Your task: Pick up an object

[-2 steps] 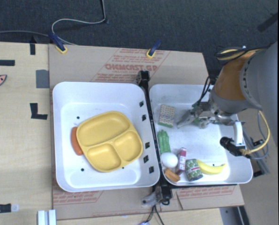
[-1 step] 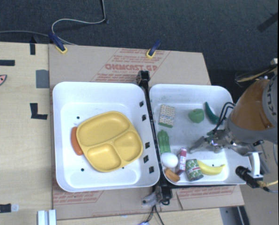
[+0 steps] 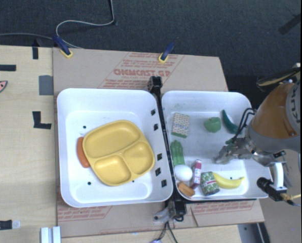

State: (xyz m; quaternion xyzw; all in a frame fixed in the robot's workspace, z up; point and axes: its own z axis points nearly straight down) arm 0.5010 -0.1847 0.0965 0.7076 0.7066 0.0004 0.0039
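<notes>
Claw (image 3: 225, 156) low in right bin (image 3: 201, 97), just above banana (image 3: 228, 180); nothing visible between its tips, opening too blurred to tell. Banana flat against near wall beside green can (image 3: 209, 183), likely crowding any grasp. Yellow divided plate (image 3: 119, 152) in left bin (image 3: 70, 151).

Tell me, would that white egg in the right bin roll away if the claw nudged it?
Probably. The egg looks smooth and rounded, so a nudge could roll it. It seems wedged among the green cucumber and neighbouring items, which may stop it. Its glossy surface might slip between fingers.
</notes>
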